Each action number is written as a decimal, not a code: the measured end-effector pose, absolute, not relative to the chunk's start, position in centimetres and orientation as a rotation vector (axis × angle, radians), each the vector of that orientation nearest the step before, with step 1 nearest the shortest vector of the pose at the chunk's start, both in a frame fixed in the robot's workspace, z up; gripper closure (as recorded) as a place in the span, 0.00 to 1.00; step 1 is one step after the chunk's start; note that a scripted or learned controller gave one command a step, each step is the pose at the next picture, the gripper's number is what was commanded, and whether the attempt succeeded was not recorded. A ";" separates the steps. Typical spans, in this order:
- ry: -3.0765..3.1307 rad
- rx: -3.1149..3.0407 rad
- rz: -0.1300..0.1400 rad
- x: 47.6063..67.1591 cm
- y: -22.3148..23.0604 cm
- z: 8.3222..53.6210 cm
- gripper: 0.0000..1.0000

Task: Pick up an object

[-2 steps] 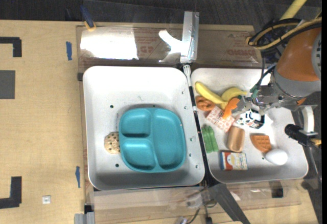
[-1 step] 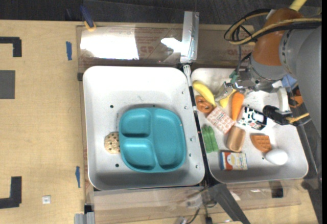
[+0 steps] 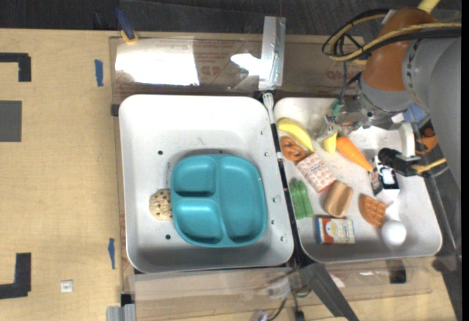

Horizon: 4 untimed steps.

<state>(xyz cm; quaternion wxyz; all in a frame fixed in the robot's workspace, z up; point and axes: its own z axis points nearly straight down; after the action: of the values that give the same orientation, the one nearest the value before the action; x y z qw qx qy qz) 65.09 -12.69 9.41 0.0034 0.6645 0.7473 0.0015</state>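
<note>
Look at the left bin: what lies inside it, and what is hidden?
Inside the left bin lies a teal divided tray, with a cookie touching its left edge. Whatever is under the tray is covered, and so is the cookie's right side.

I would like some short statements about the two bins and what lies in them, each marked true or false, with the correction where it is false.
1. The teal divided tray lies in the left bin. True.
2. The cookie sits inside one of the tray's compartments. False: it lies on the bin floor, against the tray's left edge.
3. The banana is in the right bin, near its upper left corner. True.
4. The white ball is in the left bin. False: it lies in the right bin, near the lower right corner.
5. The gripper is above the left bin. False: it is over the upper part of the right bin, near the orange carrot.
</note>
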 end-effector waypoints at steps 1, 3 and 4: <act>2.569 1.815 -0.003 66.6 -12.7 8.8 1.00; 2.403 2.026 -0.001 66.8 -3.0 18.1 0.00; 2.487 1.930 -0.010 63.9 -11.1 12.5 0.00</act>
<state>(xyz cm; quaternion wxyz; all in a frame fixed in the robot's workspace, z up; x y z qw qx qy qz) 63.85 -11.12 12.47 -0.0032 0.6132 0.7899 -0.0030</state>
